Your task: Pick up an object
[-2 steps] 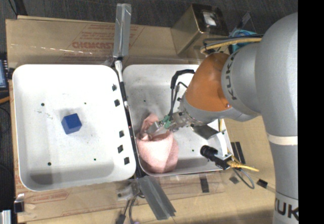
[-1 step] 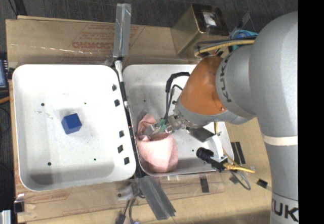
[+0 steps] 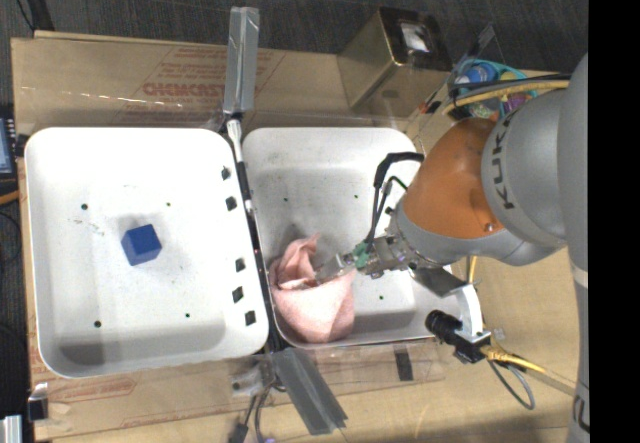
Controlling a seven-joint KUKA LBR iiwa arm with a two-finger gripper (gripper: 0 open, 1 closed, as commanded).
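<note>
- Gripper [image 3: 340,269] sits low in the right bin [image 3: 300,156], at the right edge of the pink cloth [image 3: 312,296]; it reaches leftward from the arm's wrist.
- Finger state: cannot tell, the tip is small and blurs into the cloth.
- Gripper tip touches or overlaps the cloth's upper right part; whether cloth is actually pinched is not clear.
- Pink cloth lies bunched in the lower left corner of the right bin, close to the divider between the bins and near the bin's front wall.
- Cloth looks crumpled, with a darker pink fold on top and a paler rounded lump below.
- Blue cube [image 3: 141,243] rests in the left bin [image 3: 60,156], left of centre, well apart from the gripper and the cloth.
- Arm [image 3: 520,186], grey with an orange band [image 3: 450,186], covers the right side of the right bin.
- Black cable [image 3: 385,181] loops from the wrist over the bin's floor.
- Both bins stand on a cardboard sheet [image 3: 110,76]; a brown box [image 3: 385,56] sits behind the right bin.
- Grey metal bar [image 3: 240,56] stands at the back between the two bins.
</note>
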